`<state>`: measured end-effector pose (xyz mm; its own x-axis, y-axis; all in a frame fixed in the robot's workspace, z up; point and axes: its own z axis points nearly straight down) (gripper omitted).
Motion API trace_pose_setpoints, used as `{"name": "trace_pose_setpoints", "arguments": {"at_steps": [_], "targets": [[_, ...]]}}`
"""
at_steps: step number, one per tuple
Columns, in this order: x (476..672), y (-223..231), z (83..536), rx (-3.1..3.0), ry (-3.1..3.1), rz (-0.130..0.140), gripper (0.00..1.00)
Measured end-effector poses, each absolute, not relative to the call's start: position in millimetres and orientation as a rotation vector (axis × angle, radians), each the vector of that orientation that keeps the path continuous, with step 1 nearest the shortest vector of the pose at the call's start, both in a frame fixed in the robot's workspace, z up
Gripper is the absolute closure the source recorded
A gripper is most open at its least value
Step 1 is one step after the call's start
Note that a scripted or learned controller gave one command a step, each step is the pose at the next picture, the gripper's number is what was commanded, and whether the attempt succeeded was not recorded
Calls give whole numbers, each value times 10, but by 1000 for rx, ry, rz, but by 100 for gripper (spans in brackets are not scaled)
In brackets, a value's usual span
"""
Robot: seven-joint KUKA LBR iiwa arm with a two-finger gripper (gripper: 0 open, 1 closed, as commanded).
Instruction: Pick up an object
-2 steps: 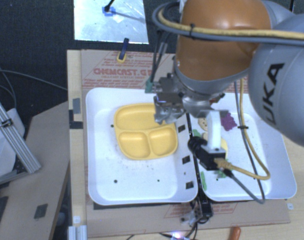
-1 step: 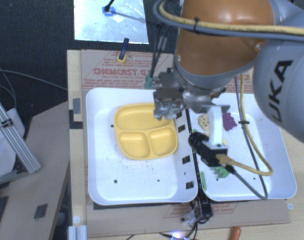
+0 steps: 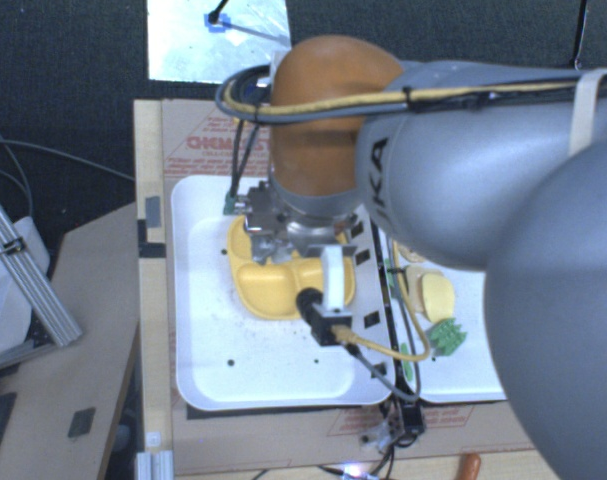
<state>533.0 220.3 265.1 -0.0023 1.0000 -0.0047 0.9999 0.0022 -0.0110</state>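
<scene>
Arm (image 3: 463,168) reaches in from right; wrist sits over yellow object (image 3: 273,286) in left bin (image 3: 208,368). Gripper hidden under wrist, state can't tell. Right bin (image 3: 463,383): yellow piece (image 3: 435,293), green item (image 3: 447,336).

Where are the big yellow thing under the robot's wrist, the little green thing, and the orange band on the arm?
yellow object (image 3: 268,290), camera view, on its lower left lobe.
green object (image 3: 447,337), camera view, on its middle.
orange band (image 3: 328,108), camera view, on its rounded front.

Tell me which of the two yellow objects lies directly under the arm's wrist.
The large yellow object in the left bin; the wrist partly covers it. The smaller pale yellow one lies in the right bin, beside a green item.
</scene>
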Motion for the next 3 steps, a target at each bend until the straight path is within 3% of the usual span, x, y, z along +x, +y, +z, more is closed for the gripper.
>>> {"name": "trace_pose_setpoints", "arguments": {"at_steps": [1,2,3], "targets": [[5919,2353,3166,-2219,-2230,-14,100],[5506,1867,2889,-2224,-2217,7,100],[5884,2363,1970,-2214,-2226,4,100]]}}
